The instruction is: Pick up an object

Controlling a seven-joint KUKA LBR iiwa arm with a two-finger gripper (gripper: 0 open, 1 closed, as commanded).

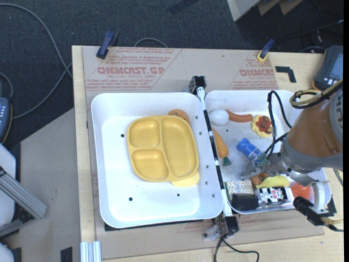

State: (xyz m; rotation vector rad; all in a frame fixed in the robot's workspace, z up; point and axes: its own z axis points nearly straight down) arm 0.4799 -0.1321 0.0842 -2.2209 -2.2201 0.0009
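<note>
Camera view, from above at a slant:

Bench (136, 70): brown board w/ red print, 2 shallow white bins side by side on it.

Left bin (109, 146): 1 yellow tray (162, 147) w/ 3 compartments, sits about mid-bin, tilted a bit. 1 pale yellow flat piece (186, 182) pokes out from under tray's lower right corner. 1 small orange-brown thing (179, 113) peeks out behind tray's top edge, mostly hidden.

Right bin (240, 98): cluttered. Near its far left corner, 1 white ball (219, 117). Just right of that, 1 orange sausage-shaped piece (240, 115), and right again 1 yellow-and-red toy (262, 124). 1 carrot (220, 144) lies along bin's left wall, green end toward the near side. 1 blue cylinder (246, 147) mid-bin, lying tilted. Near edge: 1 dark box w/ a white patterned label (241, 193), 1 black-white patterned box (274, 195) beside it, 1 yellow piece (275, 180) just above that, 1 orange-red piece (301, 191) to the right.

Arm (316, 132): comes in from right, orange band covers bin's right part.

Gripper (262, 167): low over the right bin's near half, just below blue cylinder, right by the yellow piece. Jaws: can't tell if apart or together, too small and dark.

Pick target: nothing seen between the gripper's tips; all objs lie in the bins.
</note>
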